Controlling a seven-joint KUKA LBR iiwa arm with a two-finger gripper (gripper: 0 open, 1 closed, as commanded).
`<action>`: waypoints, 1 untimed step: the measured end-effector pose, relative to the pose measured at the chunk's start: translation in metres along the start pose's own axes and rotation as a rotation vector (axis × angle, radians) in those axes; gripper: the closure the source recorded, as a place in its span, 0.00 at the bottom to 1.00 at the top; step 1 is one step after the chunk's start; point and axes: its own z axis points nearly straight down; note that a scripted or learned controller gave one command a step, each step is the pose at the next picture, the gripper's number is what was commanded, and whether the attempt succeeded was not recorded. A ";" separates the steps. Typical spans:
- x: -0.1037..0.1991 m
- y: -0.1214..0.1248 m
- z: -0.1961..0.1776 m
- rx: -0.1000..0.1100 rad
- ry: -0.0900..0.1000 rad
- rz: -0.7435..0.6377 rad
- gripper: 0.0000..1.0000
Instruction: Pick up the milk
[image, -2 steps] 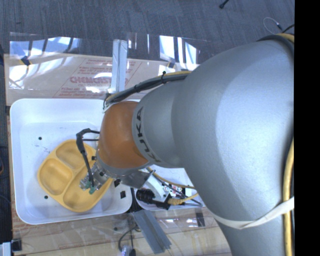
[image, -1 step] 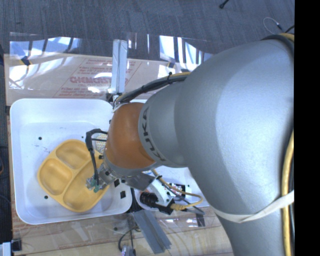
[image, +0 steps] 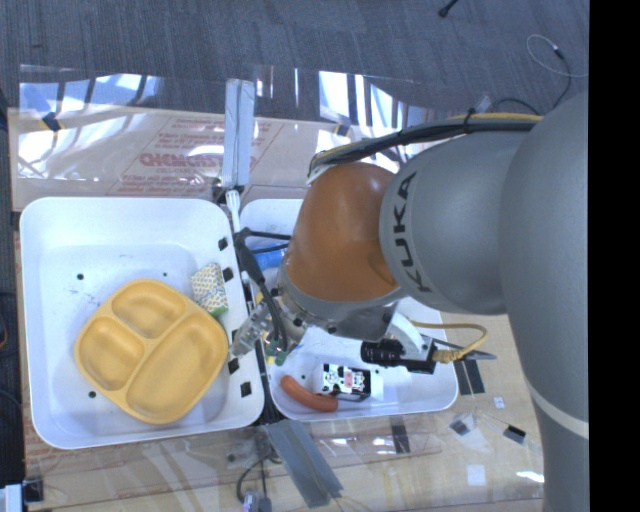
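Camera view: arm (image: 480, 230) covers most of the right bin (image: 440, 395).
Arm pose: bent low, wrist down at the divider.
Milk: likely the small carton (image: 345, 381) beside a sausage (image: 308, 396).
Tool (image: 262, 335): grip state cannot be told.
Risk: misaligned descent strikes the bin wall.

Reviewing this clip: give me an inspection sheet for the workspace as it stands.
Surface: two white bins, left bin and right bin, on a bench.
Job's things: a black-and-white printed carton in the right bin, possibly the milk.
Clutter: yellow divided plate and small patterned packet in the left bin; red sausage beside the carton.
Grippers: arm covers the right bin; gripper hidden beneath it.
Cables: yellow-and-black cable along the arm.
Surroundings: grey carpet.
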 end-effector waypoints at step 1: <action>0.042 0.049 0.039 0.004 0.004 -0.253 1.00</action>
